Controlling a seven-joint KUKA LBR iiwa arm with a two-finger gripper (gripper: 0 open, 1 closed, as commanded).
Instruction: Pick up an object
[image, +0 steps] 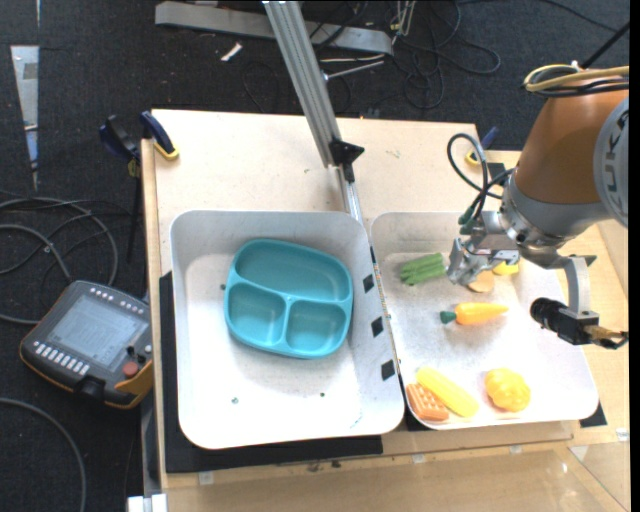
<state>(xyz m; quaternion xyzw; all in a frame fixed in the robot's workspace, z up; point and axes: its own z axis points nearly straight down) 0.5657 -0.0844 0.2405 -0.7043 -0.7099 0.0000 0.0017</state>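
A toy carrot (475, 313), orange with a green stub at its left end, lies flat near the middle of the right bin (560, 415). At about twelve o'clock from it the gripper (468, 266) hangs low over the bin floor; its jaws are too small and too tangled with cable to tell how far they stand apart, and nothing can be made out between them. A green bean pod (422, 268) lies just beside the gripper at nine o'clock, and a pale round slice (482, 283) sits just beside it at five o'clock, with a yellow piece (506, 268) near at three o'clock.

Bare floor lies on every side of the carrot. Toward six o'clock, along the bin's near edge, lie a waffle piece (427, 402) touching a yellow corn-like piece (449, 393), and a yellow lumpy fruit (507, 389) well apart at four o'clock.

The left bin (200, 400) holds a teal divided plate (288, 298) near its centre, with open floor all around it.
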